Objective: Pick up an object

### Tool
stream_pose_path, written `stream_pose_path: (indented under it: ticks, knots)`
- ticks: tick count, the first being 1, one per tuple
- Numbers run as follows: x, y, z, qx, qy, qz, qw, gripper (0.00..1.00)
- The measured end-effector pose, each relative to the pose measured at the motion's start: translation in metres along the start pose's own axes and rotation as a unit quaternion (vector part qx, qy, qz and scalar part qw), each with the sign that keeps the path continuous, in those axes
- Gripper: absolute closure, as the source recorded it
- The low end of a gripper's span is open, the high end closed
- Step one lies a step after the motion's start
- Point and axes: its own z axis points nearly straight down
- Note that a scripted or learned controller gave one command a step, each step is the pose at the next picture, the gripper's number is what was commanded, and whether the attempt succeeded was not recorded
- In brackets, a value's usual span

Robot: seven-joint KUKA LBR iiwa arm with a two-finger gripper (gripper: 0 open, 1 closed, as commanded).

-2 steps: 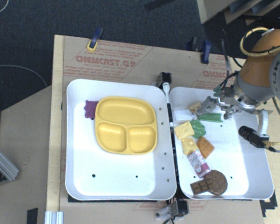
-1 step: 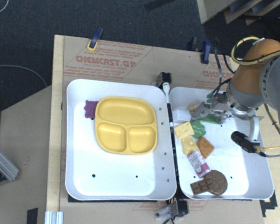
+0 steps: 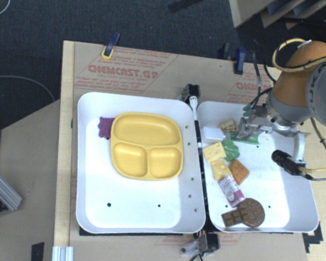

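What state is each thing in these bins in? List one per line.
Yellow tray: flat, upright, compartments bare, in the left bin.
Purple item: tucked against the tray's left edge.
Brown cookie: lying flat in the right bin.
Pink wrapper: lying flat.
Hand: lowered over the right bin's far end.

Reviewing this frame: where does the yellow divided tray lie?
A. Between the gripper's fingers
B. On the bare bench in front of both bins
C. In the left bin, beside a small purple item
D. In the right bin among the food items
C. The yellow divided tray rests on the floor of the left bin, with the small purple item at its left edge; the gripper is over the right bin.
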Motion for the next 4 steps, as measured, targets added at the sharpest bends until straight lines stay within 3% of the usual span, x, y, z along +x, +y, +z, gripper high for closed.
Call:
stream_pose_path:
  ticks: [3, 4]
  knots:
    - [0.0, 0.002, -0.115, -0.001, 0.0, -0.001, 1.0, 1.0]
    - [0.036, -0.026, -0.11, 0.0, 0.0, 0.0, 1.0, 1.0]
